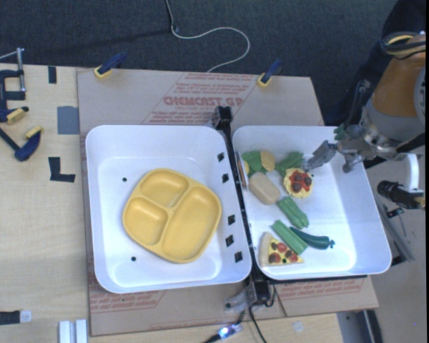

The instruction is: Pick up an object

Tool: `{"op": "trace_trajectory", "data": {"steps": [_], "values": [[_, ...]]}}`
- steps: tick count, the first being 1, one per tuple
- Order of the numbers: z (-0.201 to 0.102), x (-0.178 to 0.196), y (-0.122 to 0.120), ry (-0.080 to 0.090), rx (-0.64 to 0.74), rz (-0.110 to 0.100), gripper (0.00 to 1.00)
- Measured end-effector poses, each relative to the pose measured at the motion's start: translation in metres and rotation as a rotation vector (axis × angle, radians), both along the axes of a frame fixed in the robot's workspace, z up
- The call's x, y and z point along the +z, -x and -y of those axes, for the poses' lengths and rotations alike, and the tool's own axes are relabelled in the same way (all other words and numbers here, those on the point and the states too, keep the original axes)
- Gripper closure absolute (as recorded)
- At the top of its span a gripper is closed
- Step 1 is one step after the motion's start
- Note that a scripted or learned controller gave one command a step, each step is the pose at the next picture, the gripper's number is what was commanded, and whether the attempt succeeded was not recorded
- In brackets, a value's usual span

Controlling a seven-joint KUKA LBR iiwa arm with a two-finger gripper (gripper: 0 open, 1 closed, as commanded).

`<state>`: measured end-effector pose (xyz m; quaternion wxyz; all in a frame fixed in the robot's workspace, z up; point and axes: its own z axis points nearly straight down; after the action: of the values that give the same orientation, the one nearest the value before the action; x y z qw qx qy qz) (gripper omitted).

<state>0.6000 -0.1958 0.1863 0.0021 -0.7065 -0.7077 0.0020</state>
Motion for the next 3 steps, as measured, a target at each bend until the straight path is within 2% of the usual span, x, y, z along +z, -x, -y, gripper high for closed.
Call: {"op": "trace_trajectory", "data": {"steps": [1,2,3], "values": [[0.005,-0.062,0.006,0.0,0.0,-0.002,0.0],[0.003,-0.104,0.006,0.002,0.001,0.005,0.0],[0.003,-0.091,0.005,0.002,0.002,0.006,1.0]]}}
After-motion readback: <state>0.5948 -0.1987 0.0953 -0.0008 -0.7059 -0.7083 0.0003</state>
